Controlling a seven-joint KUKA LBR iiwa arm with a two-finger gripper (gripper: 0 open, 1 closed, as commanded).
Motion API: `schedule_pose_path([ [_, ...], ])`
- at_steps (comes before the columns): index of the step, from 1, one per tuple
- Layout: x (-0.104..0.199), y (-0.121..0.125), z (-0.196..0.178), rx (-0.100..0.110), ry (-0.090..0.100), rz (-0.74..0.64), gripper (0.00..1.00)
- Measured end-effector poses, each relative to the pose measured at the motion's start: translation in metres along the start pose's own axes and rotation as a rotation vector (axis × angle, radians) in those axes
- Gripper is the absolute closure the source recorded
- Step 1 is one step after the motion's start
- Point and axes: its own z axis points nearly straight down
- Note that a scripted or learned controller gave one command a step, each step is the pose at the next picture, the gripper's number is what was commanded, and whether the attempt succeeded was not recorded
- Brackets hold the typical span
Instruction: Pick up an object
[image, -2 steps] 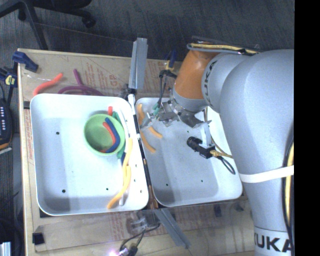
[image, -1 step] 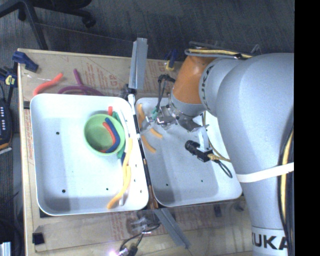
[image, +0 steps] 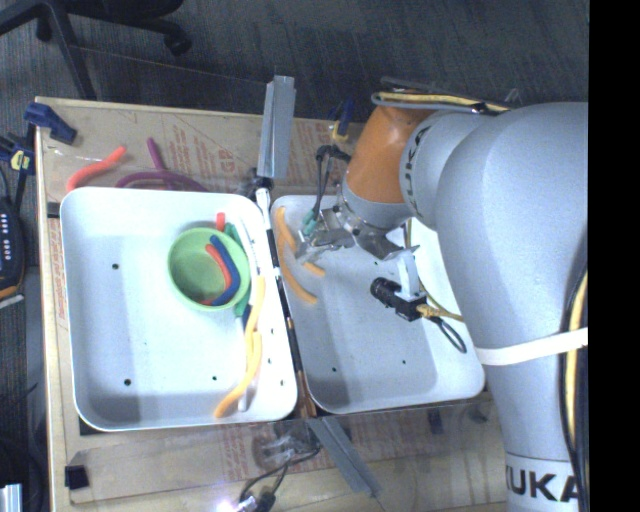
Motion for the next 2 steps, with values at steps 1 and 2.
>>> schedule_pose_path([
  [1, -0.0026, 0.0001, -0.0013, -0.002, -0.005, 0.002, 0.0],
  [2, -0.0016, 0.0005, -0.011, -0.001, -0.003, 0.0, 1.0],
])
